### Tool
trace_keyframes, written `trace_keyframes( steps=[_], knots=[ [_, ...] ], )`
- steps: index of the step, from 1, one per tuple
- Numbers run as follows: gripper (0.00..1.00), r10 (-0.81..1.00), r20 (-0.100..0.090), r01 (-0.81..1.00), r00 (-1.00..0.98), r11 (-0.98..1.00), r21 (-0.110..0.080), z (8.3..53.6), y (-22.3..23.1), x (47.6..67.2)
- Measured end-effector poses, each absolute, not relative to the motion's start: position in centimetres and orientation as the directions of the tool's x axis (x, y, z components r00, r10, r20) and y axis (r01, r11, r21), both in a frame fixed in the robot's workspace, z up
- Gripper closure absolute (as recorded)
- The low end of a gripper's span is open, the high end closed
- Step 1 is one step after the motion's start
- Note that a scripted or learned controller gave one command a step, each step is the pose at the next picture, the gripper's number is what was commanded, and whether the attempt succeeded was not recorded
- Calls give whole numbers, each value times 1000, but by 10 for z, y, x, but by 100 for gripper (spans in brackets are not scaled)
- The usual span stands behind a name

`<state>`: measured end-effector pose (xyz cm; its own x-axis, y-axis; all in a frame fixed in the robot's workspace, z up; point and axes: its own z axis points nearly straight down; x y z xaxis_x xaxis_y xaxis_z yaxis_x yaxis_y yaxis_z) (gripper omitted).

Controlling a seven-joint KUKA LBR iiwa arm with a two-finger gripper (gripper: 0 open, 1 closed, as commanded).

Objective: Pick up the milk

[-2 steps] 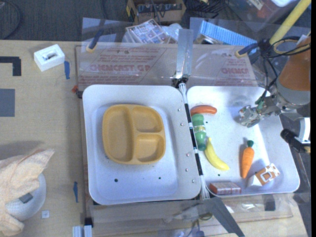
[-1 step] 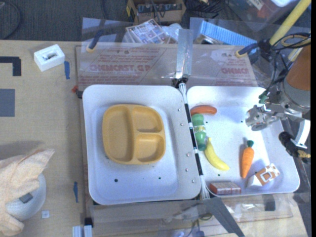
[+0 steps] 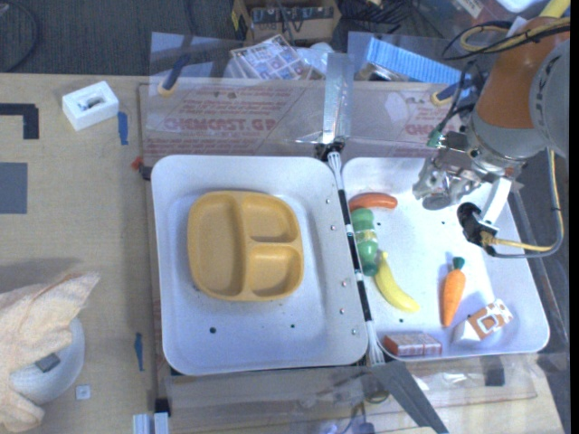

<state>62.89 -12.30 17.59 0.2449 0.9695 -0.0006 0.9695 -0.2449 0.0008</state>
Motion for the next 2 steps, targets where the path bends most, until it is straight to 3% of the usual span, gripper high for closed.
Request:
trace_keyframes(
  steps=[1,2],
  knots=[
    [100,911,-1,911,413,-413,-3,171,-103,624],
    [100,895,-1,895,447,-447,-3,185,-41,621]
  ],
)
